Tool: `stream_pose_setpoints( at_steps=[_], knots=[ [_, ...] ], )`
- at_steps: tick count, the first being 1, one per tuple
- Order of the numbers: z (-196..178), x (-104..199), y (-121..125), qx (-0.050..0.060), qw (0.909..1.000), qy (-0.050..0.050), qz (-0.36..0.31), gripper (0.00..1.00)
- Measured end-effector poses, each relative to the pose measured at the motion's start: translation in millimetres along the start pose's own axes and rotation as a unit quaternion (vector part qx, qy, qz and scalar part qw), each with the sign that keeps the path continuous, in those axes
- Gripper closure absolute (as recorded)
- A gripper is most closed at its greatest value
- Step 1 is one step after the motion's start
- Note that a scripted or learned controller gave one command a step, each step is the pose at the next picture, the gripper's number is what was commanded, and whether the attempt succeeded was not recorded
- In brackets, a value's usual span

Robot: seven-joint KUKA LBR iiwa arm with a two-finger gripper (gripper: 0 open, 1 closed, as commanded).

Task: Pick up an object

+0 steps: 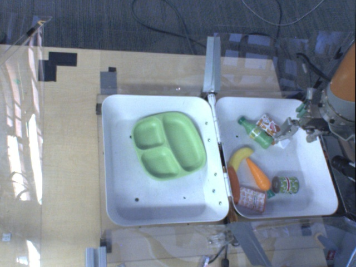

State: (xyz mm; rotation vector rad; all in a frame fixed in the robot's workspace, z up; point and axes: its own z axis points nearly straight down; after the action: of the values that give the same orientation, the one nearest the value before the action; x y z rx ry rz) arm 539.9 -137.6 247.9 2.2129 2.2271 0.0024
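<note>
Light wooden bench (67, 166) against dark grey carpet (111, 10) with loose black cables (167, 15). Left bin (119, 204): green divided plate (168, 144). Right bin (317, 171): green bottle (257, 130), banana (240, 157), carrot (258, 174), sausage (233, 183), two cans (285, 184). Gripper (289, 128) over right bin, just beside bottle; finger position cannot be told.

Arm (346, 77): rounded orange band above a grey wrist housing; claw (289, 128) of pale metallic-grey angular parts with small green accents; dark cables running alongside the wrist.
</note>
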Motion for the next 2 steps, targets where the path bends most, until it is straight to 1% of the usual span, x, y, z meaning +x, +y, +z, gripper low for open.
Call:
stream_pose_setpoints(
  at_steps=[1,2],
  knots=[
    [140,40,39,0.0,0.9956,0.0,-0.093,0.0],
    [107,37,61,-0.001,0.9972,0.0,-0.075,0.0]
  ],
)
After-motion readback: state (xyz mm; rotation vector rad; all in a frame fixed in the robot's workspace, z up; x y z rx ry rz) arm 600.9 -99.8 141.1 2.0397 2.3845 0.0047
